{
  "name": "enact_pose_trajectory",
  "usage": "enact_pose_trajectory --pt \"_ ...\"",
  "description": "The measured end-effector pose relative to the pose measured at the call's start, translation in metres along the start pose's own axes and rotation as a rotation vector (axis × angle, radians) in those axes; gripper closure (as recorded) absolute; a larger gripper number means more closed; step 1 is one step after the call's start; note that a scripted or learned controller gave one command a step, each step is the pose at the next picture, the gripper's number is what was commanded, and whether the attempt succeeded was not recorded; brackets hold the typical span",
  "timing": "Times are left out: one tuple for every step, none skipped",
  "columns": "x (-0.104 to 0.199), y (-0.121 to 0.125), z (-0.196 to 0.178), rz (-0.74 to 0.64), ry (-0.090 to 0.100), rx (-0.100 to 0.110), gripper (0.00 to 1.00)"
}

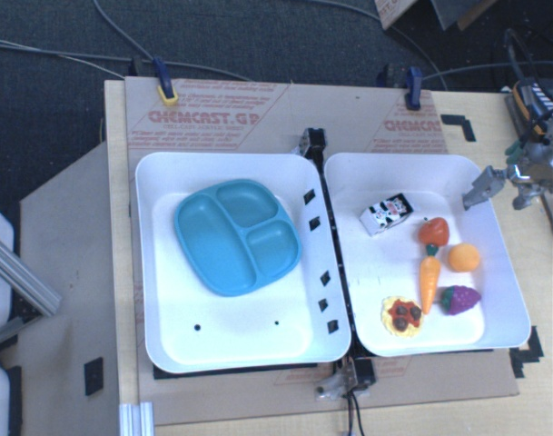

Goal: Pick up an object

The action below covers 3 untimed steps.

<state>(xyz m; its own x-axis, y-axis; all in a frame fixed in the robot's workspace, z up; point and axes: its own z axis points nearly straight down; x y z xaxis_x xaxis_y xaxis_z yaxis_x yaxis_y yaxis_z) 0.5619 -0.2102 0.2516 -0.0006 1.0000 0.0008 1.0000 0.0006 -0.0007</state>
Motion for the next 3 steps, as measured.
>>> enact_pose_trajectory --pt "-0.009 0.0 0.047 0.001 0.001 0.005 0.0" --pt "-0.008 -0.003 0.11 0.001 0.002 0.005 0.0" --pt "-0.004 -0.003 0.162 -0.002 0.007 0.004 0.0"
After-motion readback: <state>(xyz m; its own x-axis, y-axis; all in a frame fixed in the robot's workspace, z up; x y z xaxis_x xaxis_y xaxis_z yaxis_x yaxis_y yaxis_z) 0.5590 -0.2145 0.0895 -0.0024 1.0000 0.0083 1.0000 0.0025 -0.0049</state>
